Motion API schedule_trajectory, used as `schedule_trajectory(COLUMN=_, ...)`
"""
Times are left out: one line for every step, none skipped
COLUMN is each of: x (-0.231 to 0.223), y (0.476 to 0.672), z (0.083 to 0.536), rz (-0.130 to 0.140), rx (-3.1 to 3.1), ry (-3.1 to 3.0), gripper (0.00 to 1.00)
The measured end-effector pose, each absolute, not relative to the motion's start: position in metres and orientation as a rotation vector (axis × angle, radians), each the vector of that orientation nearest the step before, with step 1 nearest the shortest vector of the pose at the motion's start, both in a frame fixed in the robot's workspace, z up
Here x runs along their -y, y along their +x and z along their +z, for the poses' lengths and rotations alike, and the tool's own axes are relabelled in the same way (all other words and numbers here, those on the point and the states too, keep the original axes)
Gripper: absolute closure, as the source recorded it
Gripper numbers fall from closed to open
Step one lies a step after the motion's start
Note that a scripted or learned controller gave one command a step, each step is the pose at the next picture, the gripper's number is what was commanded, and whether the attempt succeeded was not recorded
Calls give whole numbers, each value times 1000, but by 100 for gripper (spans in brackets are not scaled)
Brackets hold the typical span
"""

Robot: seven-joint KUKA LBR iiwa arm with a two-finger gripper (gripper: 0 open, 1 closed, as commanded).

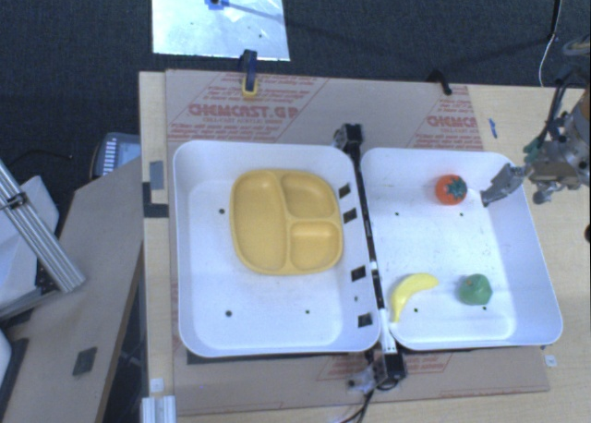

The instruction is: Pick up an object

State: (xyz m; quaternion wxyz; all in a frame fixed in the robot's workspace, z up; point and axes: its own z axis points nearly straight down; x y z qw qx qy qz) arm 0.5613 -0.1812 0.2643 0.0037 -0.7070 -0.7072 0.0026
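Note:
The right bin [526, 255] holds three objects. A small orange-red tomato-like fruit [451, 189] lies near its back edge, a yellow banana [411, 292] at its front left, and a green round object [476, 289] at its front right. My gripper [522, 188] hangs over the bin's back right edge, just right of the orange-red fruit. Its fingers stand open with nothing between them.
The left bin [199, 255] holds a yellow divided plate [284, 223]. A black clip strip [362, 236] runs between the two bins. A shiny metal sheet [220, 6] lies on the floor behind the bench.

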Motion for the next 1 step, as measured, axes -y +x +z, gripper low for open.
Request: schedule_trajectory(x=181, y=563, z=270, rz=-1, rx=2226, ry=-2219, gripper=0)
